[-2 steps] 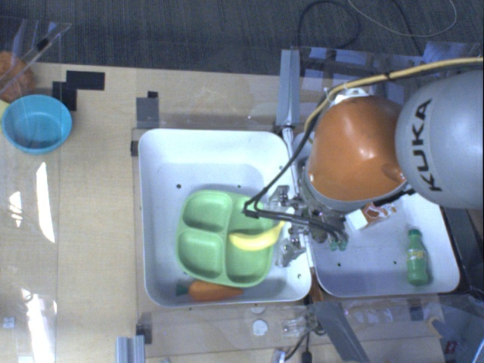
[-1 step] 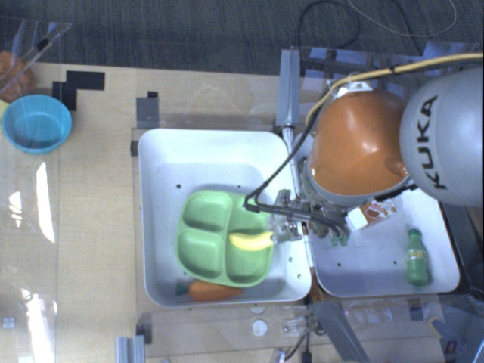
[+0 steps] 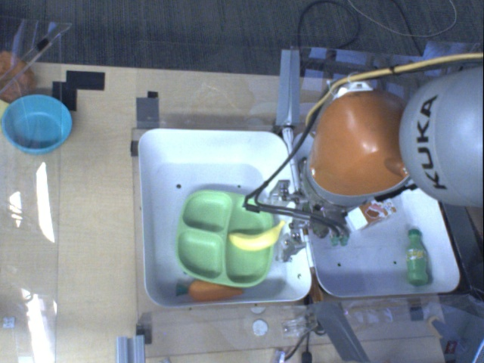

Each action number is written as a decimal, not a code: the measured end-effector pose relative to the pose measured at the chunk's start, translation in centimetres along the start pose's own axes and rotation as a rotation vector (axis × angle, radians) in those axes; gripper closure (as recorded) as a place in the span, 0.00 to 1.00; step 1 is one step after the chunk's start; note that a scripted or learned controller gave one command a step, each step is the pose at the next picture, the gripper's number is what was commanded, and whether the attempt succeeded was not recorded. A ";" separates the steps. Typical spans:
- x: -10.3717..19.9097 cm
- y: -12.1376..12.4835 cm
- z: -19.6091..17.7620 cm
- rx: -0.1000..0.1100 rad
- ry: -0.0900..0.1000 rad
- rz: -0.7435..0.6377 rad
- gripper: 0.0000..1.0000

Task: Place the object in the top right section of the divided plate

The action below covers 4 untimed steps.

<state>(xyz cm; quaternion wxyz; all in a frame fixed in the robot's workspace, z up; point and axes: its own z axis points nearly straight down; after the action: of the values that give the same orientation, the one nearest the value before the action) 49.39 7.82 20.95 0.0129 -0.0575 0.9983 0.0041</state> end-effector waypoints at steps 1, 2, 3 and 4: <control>-0.3 0.1 -1.2 -0.002 -0.009 0.003 1.00; -0.3 0.1 -1.2 -0.002 -0.009 0.002 0.00; -0.6 0.1 -2.3 -0.004 -0.019 0.006 1.00; -0.3 -0.2 2.4 0.003 0.020 -0.193 1.00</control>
<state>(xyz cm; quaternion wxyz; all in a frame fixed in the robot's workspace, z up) 49.78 7.63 18.55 0.0035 -0.1535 0.9881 0.0007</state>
